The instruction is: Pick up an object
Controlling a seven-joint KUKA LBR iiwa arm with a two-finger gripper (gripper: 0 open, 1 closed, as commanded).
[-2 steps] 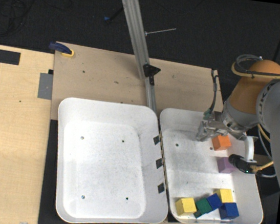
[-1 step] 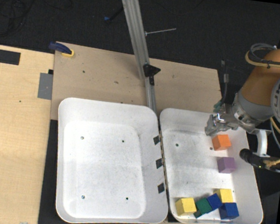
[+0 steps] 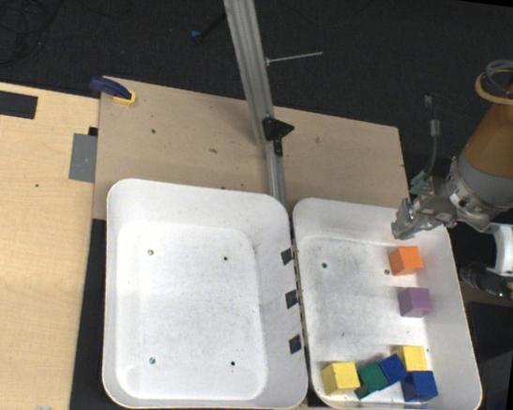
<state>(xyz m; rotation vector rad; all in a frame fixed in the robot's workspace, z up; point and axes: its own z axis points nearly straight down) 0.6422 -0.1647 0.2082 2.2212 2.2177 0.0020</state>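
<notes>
Hovering over the far edge of the right bin [image 3: 470, 305], the tool [image 3: 407, 222] sits just above and beside the orange cube [image 3: 407, 260], with nothing visibly gripped. Whether it is spread or closed I cannot tell at this angle; the tip is small and blurred against the white wall.

Every candidate object lies in the right bin. The orange cube is nearest the tool, close to the far edge. A purple cube [image 3: 414, 301] sits a little nearer the camera, apart from it. Along the near edge a cluster is packed together: a yellow cube [image 3: 340, 377], a green cube [image 3: 372, 377], two blue cubes [image 3: 393, 366] [image 3: 418, 386], and a second yellow cube [image 3: 413, 356], several of them touching. The left bin [image 3: 134, 201] holds no cubes.

Judging from this, the pick is not yet done: no cube is lifted, and all rest on the bin floor. Descending, closing on a cube and raising it appear to remain, with the orange one the likeliest target.
</notes>
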